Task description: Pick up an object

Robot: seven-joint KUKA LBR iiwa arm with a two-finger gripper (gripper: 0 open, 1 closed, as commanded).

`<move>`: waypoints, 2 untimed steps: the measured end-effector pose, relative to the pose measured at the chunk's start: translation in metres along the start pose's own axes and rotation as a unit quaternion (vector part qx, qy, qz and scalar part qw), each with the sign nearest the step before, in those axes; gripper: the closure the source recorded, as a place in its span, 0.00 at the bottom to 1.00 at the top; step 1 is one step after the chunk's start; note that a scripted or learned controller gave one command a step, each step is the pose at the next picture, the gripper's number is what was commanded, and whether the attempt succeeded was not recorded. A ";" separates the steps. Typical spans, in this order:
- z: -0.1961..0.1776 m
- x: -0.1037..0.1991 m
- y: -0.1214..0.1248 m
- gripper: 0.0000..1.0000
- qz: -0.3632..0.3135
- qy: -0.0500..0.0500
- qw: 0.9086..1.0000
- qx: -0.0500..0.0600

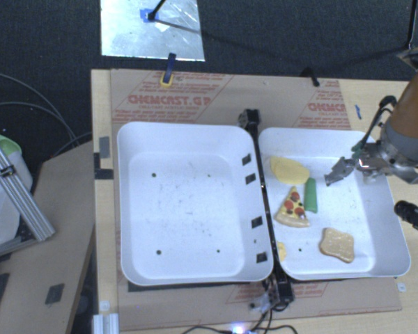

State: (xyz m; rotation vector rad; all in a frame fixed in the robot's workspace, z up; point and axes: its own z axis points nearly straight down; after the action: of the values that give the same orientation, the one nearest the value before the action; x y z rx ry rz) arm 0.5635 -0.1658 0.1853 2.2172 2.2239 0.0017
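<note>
White right bin [386, 256] holds pizza slice [293, 208], toast [337, 245] (green stick [311, 195] too).

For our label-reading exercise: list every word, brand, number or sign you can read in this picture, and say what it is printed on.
"CHEMCAST GP": red print on the brown sheet under the bins, left of centre.
"CHEMC...": the same red print, slanted, on the sheet near the right bin; partly covered.
Smaller red lines beneath both: too blurred to read.

Bright even light, soft focus, faint shadows.
</note>
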 end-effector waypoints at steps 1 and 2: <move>0.096 0.029 -0.048 0.00 0.002 0.001 1.000 0.000; 0.096 0.006 0.011 0.00 -0.002 0.000 1.000 -0.004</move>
State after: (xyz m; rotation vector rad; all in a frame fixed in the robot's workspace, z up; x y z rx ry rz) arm 0.5744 -0.1602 0.0888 2.2097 2.2235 0.0094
